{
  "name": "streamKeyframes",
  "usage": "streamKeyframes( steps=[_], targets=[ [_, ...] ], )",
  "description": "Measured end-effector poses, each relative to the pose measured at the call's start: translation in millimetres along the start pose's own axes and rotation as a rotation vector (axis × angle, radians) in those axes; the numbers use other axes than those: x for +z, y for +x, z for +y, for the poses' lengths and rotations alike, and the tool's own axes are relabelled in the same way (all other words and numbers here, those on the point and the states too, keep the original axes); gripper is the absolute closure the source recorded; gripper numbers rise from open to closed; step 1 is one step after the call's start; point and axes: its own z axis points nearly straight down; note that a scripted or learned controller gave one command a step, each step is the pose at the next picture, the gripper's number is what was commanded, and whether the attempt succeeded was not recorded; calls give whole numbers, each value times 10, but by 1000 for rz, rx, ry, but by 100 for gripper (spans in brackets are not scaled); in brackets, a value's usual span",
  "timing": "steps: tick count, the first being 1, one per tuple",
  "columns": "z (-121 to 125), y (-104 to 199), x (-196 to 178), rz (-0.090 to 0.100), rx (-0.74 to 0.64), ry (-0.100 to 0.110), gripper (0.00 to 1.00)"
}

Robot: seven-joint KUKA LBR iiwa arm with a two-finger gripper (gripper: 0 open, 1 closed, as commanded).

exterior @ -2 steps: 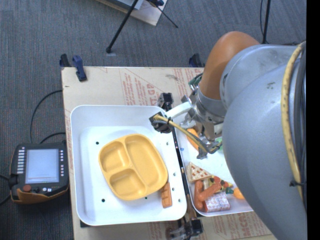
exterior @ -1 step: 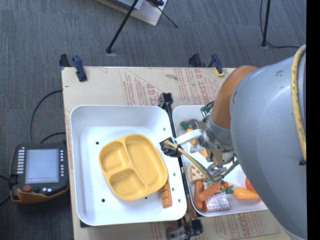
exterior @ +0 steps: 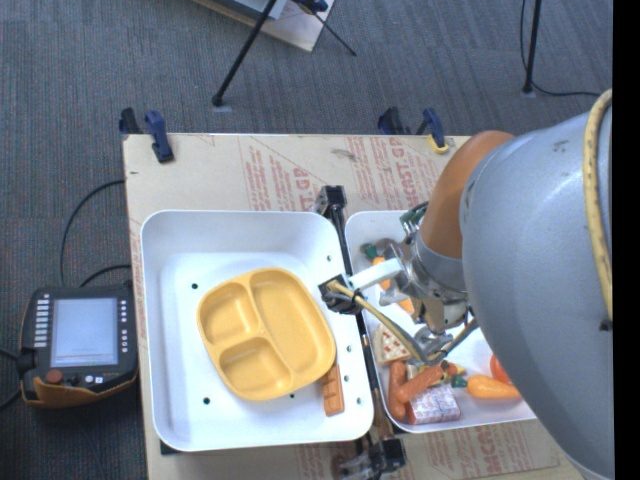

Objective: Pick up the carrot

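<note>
The bulky grey arm with its orange band (exterior: pixel 540 268) is crowding over the right-hand shallow white bin (exterior: pixel 398 423); its mass is hiding much of that bin's contents, so a descent is risking a shove into neighbours. The left-hand shallow white bin (exterior: pixel 160 268) is holding a yellow three-compartment plastic plate (exterior: pixel 265 333). The two-finger gripper (exterior: pixel 432 346) is hovering low over a cluster of toy food; whether its claw is spread or closed, I cannot tell, and nothing is visibly held. The long orange carrot (exterior: pixel 420 380) is lying just below the gripper, touching a small red-and-white packet (exterior: pixel 435 406); the claw could be catching the packet instead, or nudging the carrot aside. Red mirrored lettering is running across the brown board bench top (exterior: pixel 260 163); it is not readable.
</note>
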Motion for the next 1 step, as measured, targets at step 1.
streamKeyframes(
  steps=[1],
  targets=[
    [0, 0, 0, 0, 0, 0, 0]
  ],
)
